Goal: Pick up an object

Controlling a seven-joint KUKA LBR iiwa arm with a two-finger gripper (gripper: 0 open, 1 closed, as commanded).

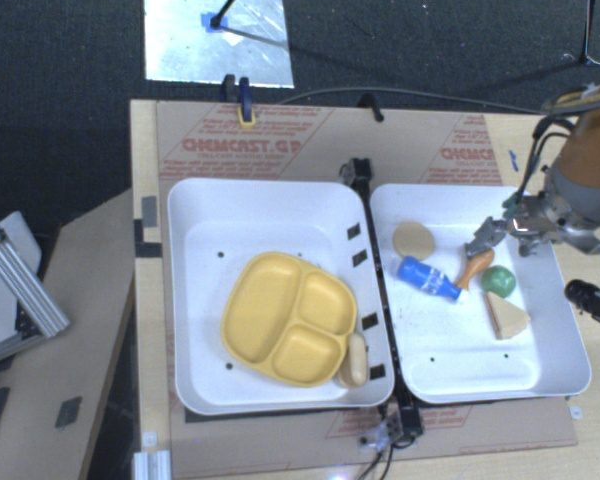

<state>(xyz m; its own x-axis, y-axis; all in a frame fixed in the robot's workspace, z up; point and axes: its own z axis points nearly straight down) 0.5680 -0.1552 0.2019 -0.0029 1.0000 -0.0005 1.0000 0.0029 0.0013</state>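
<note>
Objects sit in the right bin, shallow white plastic: a blue cylinder bottle near centre, a flat tan disc just above it, an orange carrot-shaped piece just right of it, then a green ball and a pale wedge. Gripper hangs just above the carrot piece, fingers apart, gripping nothing. Left bin holds a smooth yellow divided tray.
</note>
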